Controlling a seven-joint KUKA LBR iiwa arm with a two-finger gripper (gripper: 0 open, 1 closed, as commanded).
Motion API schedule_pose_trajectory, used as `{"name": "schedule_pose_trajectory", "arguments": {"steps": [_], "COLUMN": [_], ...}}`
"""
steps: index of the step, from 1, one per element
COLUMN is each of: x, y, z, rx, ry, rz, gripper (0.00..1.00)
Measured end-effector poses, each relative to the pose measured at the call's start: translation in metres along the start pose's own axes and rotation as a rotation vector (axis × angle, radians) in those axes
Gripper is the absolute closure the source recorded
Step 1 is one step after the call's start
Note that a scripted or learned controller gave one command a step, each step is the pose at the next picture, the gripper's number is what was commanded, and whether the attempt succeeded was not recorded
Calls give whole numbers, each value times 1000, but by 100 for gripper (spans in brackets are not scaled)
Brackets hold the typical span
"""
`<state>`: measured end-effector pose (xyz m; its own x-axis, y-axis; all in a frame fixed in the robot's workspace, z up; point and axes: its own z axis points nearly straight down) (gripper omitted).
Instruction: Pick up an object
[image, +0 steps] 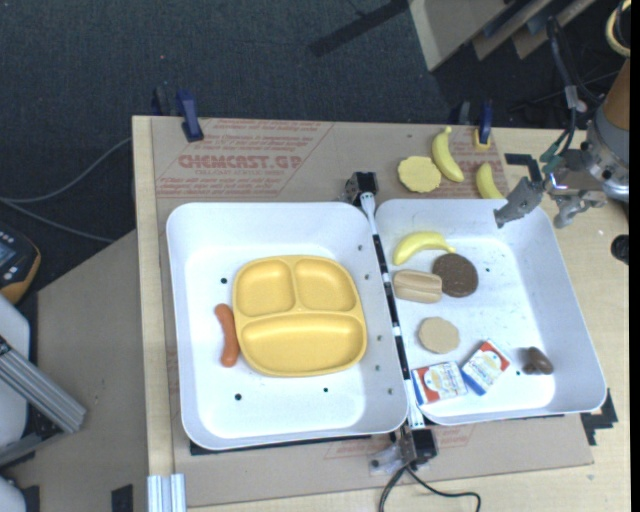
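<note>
We judge the pick barely begun: our gripper (545, 198) hangs over the far right corner of the right bin (570, 300), fingers spread wide with nothing between them. Everything still lies on the bin floor, the banana (420, 244) and the brown disc (456, 274) nearest, so reaching down, closing and lifting all remain.

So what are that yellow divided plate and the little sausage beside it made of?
The yellow divided plate looks like moulded plastic: one even colour, rounded compartment walls, a soft sheen. The sausage also seems plastic, toy food probably: smooth, uniformly orange-red, slightly glossy. Neither can be confirmed by sight alone.
</note>
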<state>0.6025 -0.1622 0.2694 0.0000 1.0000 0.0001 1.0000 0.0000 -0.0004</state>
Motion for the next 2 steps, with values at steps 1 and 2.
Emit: {"name": "schedule_pose_trajectory", "arguments": {"steps": [1,2], "x": [25,60], "y": [-28,57], "z": [135,185], "rx": [15,13], "ry": [5,5], "rz": [0,-9], "gripper": [0,0]}}
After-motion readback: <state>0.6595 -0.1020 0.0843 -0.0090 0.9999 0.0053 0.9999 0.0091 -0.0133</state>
